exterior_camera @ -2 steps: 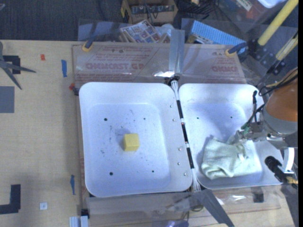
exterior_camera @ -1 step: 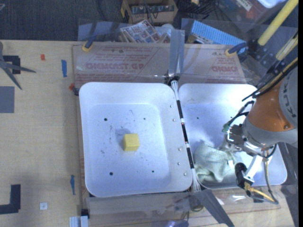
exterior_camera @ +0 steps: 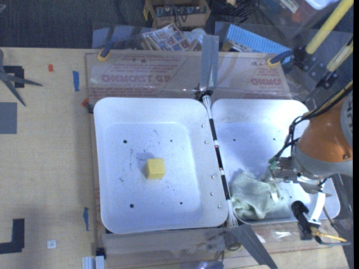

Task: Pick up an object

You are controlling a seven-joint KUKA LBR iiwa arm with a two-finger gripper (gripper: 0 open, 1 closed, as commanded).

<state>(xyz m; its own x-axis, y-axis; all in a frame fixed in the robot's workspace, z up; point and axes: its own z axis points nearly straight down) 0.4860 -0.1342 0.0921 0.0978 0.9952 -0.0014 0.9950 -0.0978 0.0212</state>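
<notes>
A small yellow block (exterior_camera: 155, 168) lies near the middle of the left bin (exterior_camera: 112, 122). A crumpled pale green cloth (exterior_camera: 252, 199) sits at the front of the right bin (exterior_camera: 252, 128). The arm reaches in from the right, its orange band (exterior_camera: 328, 139) over the right bin's right side. My gripper (exterior_camera: 276, 185) is low over the right edge of the cloth, touching or nearly touching it. The wrist hides the tip of the gripper.
A metal divider (exterior_camera: 216, 150) runs between the two bins. Clear plastic sheets (exterior_camera: 168, 74) stand behind the bins. Black and yellow cabling (exterior_camera: 305, 220) hangs at the front right corner. The wooden bench (exterior_camera: 39, 167) extends to the left.
</notes>
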